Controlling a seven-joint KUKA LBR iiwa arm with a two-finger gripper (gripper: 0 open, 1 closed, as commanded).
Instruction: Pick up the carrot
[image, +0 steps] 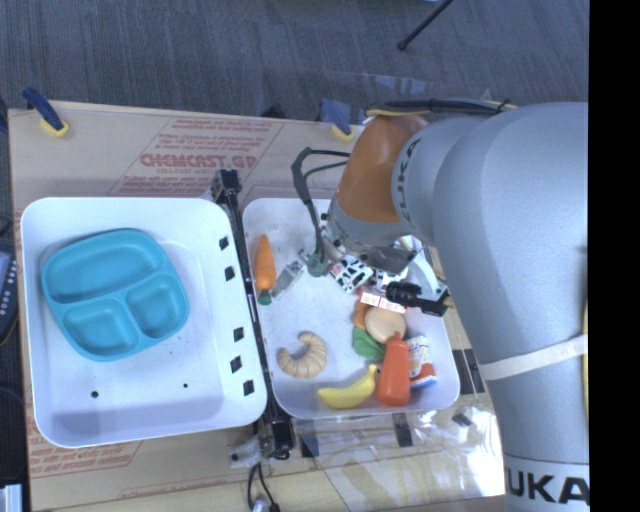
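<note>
The gripper (300, 272) is hovering just right of the carrot (264, 264), which is lying untouched at the right bin's (440, 385) left wall; jaw state unclear, so the approach is still underway, needing a leftward shift and descent.

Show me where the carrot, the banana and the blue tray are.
carrot (264, 264): camera view, middle of its orange body.
banana (347, 391): camera view, middle of its curve.
blue tray (112, 291): camera view, central divider.

My way to the carrot (264, 264) from above is open; the bin wall (247, 290) crowds its left side. Lower right, the croissant (303, 354), banana (348, 390) and red bottle (394, 371) cluster; bare floor lies between.
</note>
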